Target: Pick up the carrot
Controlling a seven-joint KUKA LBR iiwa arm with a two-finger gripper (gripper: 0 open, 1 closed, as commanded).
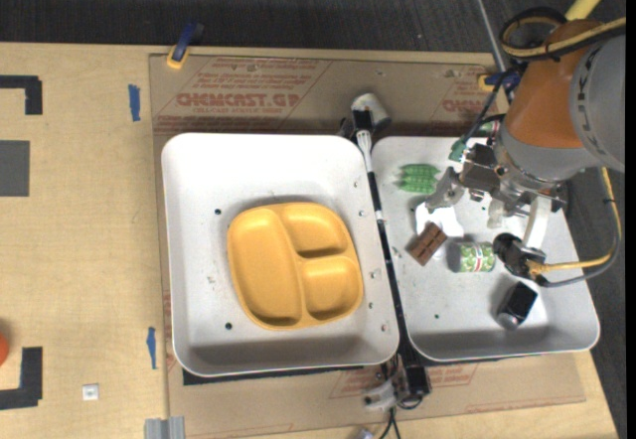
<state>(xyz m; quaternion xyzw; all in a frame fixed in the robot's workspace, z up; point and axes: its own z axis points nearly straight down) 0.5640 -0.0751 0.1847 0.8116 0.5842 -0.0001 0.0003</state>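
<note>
Where pincer (485, 201) hangs, right bin (447, 313) — brown block (427, 244)

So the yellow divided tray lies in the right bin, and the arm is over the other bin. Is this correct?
Not quite: the camera view shows the yellow divided tray in the left bin. The arm is over the other bin, the right bin.

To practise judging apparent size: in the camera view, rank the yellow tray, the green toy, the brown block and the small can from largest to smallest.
1. Yellow tray, by far the largest.
2. Green toy, brown block and small can look much alike, too close to rank.
</note>
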